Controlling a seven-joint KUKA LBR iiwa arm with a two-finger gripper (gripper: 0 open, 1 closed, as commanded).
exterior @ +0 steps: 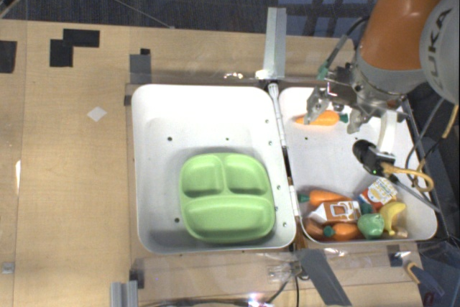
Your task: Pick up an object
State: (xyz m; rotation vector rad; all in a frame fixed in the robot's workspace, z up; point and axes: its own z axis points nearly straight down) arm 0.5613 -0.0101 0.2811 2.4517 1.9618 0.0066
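- Gripper [332,113] hangs over the far end of the right bin [338,154], fingers spread, one on each side of an orange carrot [325,119].
- Carrot lies between the fingertips, near the bin's far wall; whether it rests on the floor or is lifted just clear, I cannot tell.
- No firm pinch shows: the fingers [314,108] flank the carrot rather than press it, so I would not call it held.
- Pile [352,213] of other toys sits at the bin's near end, well apart from the gripper: a second carrot, a small carton, a green piece, a banana.
- Left bin [154,154] bears a green tray [226,196] with three compartments, far from the action.
- Risk one, as I judge it: the carrot is round and tapered, so a closing grip set off its middle could squirt it out sideways or toward the far wall.
- Risk two: with the carrot so near the wall, a finger may catch the bin's edge or floor as it closes, stalling the grip short of the carrot.
- Risk three: a hold on the thin tip alone would likely let the carrot swing and drop on the lift.
- Risk four: cables trail beside the wrist near the bin's right rim and might snag on a quick rise.
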